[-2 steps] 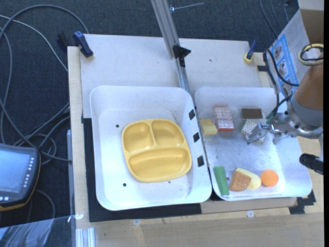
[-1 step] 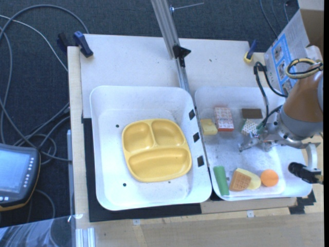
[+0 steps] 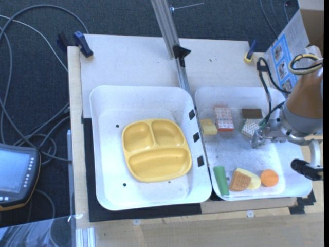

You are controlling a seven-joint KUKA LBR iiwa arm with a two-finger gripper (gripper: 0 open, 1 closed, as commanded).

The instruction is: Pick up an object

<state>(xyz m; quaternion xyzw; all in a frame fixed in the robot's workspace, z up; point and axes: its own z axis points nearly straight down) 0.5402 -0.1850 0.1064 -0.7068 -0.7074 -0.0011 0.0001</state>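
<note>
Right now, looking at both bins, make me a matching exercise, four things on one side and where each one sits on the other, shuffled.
Things:
1. yellow tray
2. green stick
3. orange ball
4. red box

Places:
A. right bin, far side, near the middle
B. left bin, centre
C. right bin, near right corner
D. right bin, near left corner

Pairs: 1-B, 2-D, 3-C, 4-A

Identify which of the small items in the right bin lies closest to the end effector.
The pale patterned block, in the bin's upper right part, just left of the end effector. The brown block sits further up, the red-and-white box further left, and the orange ball lower down.
</note>
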